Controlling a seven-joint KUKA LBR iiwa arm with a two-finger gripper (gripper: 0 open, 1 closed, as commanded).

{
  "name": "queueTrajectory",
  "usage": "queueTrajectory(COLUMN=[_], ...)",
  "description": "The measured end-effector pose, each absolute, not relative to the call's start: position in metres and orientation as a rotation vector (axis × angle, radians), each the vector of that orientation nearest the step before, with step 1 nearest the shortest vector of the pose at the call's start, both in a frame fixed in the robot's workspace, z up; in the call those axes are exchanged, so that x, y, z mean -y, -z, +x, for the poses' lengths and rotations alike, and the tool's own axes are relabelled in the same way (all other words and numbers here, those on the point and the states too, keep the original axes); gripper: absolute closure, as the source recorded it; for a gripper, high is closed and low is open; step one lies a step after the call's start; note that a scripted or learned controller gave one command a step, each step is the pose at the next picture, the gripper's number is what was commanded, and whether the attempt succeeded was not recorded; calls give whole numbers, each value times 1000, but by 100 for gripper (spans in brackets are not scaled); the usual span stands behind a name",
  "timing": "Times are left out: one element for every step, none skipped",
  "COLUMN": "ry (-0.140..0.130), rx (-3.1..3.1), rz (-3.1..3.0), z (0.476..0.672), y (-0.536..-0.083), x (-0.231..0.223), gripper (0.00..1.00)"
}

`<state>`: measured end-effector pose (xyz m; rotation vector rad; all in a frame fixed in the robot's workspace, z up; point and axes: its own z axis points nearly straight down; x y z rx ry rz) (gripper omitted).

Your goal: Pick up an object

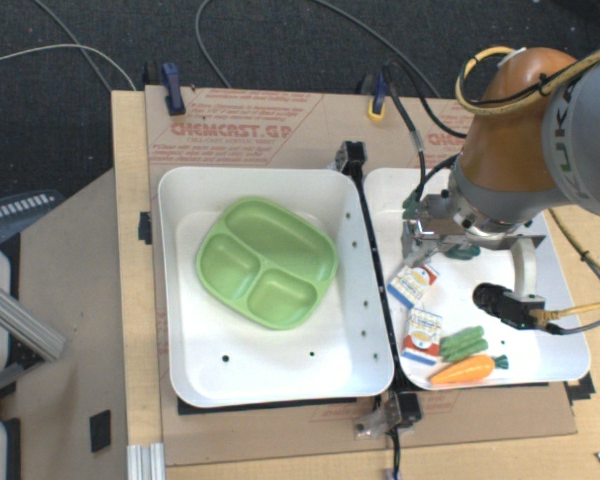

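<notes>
Orange carrot (463,370), lower right of right bin (570,353).
Gripper (417,260) above small carton (412,285); jaws' state: cannot tell. Green tray (267,262) in left bin (180,298).

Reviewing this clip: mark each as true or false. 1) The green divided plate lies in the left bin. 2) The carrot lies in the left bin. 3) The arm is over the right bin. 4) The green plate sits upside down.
1) True: the green divided plate lies in the left bin.
2) False: the carrot lies in the right bin, near its front edge.
3) True: the arm is over the right bin.
4) False: its compartments face up.
</notes>
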<state>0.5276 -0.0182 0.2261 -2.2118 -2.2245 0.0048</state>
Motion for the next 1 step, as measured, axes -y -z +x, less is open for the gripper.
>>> queueTrajectory(ry=[-4], rx=[2225], rz=[-2214], z=[545], y=[-232], x=[-27], gripper=[100])
